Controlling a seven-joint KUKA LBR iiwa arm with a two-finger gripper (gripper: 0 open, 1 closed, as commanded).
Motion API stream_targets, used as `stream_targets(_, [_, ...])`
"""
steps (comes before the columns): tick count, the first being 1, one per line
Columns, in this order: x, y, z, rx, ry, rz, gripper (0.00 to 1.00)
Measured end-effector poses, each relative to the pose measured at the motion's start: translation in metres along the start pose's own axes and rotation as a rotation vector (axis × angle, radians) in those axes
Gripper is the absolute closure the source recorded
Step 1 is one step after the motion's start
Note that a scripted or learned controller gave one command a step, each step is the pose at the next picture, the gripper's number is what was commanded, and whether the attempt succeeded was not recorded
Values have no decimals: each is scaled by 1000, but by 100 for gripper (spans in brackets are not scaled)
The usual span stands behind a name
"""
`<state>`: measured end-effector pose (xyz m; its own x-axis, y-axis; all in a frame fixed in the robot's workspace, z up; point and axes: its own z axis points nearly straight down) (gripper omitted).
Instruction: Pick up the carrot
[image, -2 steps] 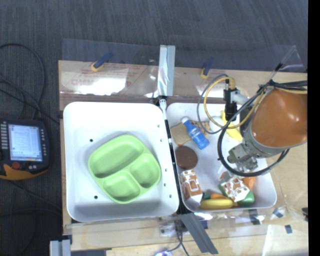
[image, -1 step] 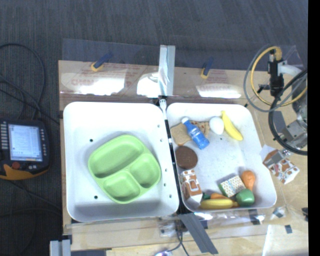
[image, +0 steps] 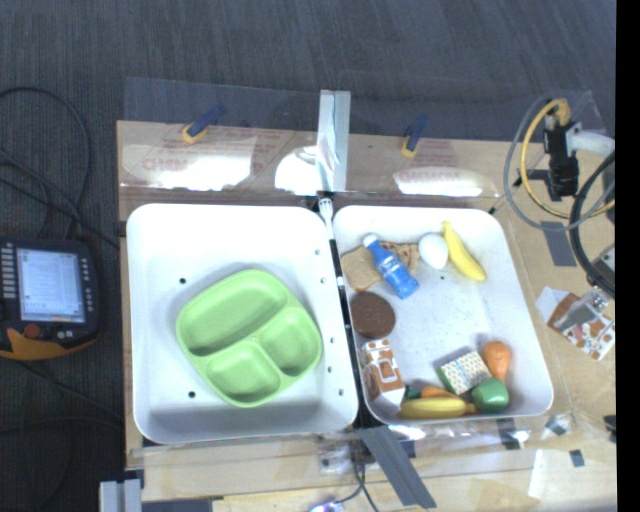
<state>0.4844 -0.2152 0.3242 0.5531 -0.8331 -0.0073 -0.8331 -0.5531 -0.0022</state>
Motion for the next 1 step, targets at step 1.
stream_targets(1, [-3,-1,60,-2,-3,-181,100])
